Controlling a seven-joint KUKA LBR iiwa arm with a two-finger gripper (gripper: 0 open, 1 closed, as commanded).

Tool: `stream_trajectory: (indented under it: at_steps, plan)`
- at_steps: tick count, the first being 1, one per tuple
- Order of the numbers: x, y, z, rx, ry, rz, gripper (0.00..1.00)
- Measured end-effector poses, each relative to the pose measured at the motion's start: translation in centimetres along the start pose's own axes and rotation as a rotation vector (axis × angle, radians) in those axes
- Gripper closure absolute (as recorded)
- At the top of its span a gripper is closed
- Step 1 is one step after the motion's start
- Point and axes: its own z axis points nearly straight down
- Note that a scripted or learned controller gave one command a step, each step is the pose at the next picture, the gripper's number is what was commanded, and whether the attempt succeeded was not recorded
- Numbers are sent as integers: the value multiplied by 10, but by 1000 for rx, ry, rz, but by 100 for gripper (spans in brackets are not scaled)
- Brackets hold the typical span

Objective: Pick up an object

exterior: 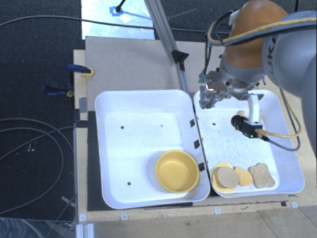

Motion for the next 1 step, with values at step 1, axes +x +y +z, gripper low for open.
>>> stream_trajectory:
  at_steps: [1]
  plan:
    - [47,-11,13,0,1,0,100]
